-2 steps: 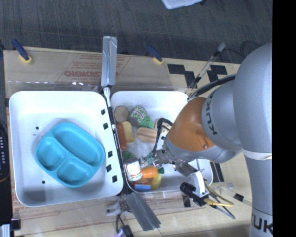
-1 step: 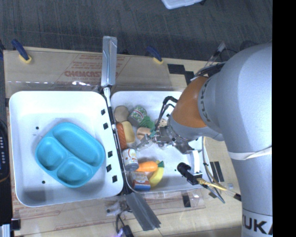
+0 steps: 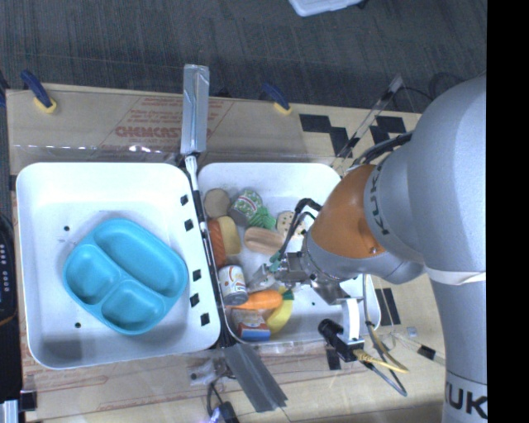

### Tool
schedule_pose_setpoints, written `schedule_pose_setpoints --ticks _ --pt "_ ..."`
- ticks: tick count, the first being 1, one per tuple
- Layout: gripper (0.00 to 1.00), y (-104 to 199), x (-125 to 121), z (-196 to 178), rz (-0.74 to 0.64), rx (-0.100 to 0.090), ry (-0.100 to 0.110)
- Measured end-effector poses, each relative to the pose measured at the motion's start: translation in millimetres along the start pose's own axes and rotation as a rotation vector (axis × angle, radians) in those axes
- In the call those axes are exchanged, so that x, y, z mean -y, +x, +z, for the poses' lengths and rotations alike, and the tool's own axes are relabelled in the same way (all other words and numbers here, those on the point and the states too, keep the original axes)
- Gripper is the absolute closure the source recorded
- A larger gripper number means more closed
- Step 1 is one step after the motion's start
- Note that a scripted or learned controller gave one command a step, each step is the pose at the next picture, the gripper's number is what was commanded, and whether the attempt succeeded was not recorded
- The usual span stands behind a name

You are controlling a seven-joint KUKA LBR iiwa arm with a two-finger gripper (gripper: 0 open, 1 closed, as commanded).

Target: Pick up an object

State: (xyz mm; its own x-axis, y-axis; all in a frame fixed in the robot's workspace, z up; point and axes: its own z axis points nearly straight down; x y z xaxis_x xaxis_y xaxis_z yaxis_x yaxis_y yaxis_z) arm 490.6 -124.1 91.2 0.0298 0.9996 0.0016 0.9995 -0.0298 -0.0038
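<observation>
The arm (image 3: 388,223) covers the right part of the right bin (image 3: 273,175) and whatever lies under it; its gripper (image 3: 279,271) is too crowded by toys to read. The can (image 3: 233,285) label is too small to make out, and a white thing (image 3: 324,6) is cut by the top edge

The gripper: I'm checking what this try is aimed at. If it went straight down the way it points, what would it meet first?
Most likely the carrot, which lies just under the gripper in the right bin, with the banana beside it. Depth is hard to judge from this slanted view.
</observation>
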Motion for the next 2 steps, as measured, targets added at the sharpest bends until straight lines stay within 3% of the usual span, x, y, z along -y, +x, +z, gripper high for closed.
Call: schedule_pose_setpoints --ticks 1,2 --pt "1.0 0 -1 -10 -0.003 0.0 0.0" --pt "1.0 27 -58 -45 -0.069 0.0 -0.002"
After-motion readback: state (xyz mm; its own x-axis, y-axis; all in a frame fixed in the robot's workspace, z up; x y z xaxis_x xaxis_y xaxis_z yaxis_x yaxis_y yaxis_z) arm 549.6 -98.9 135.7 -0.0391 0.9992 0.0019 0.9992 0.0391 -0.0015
